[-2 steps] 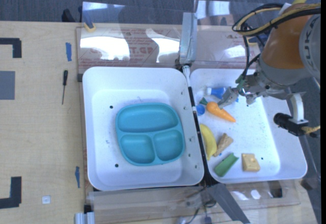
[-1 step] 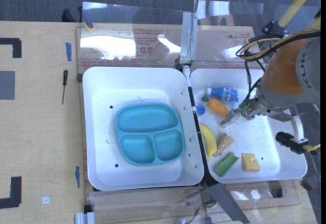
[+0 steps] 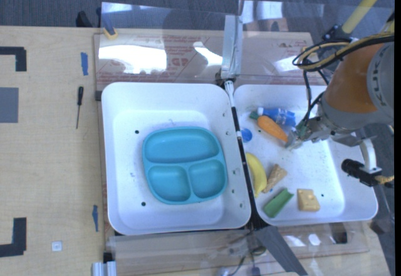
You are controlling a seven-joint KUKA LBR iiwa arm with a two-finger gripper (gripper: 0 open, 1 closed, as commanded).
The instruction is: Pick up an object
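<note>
My gripper [image 3: 294,138] reaches down into the right bin [image 3: 357,202], its tip right at the right-hand end of an orange carrot [image 3: 270,127]. Whether it touches the carrot I cannot make out. Just behind the carrot lies a blue and white packet [image 3: 277,115], with a small green piece [image 3: 253,115] to its left. A yellow banana [image 3: 255,172] rests against the bin's left wall. Beside it are a tan wedge [image 3: 276,175], a green block [image 3: 277,202] and a tan square cracker [image 3: 307,199]. A small blue cap [image 3: 246,136] lies by the divider.
The left bin [image 3: 119,143] holds a blue three-compartment tray [image 3: 183,164]. The arm's orange band [image 3: 351,80] and grey wrist hang over the right bin's far right side, with black cables above. A clear panel stands behind both bins.
</note>
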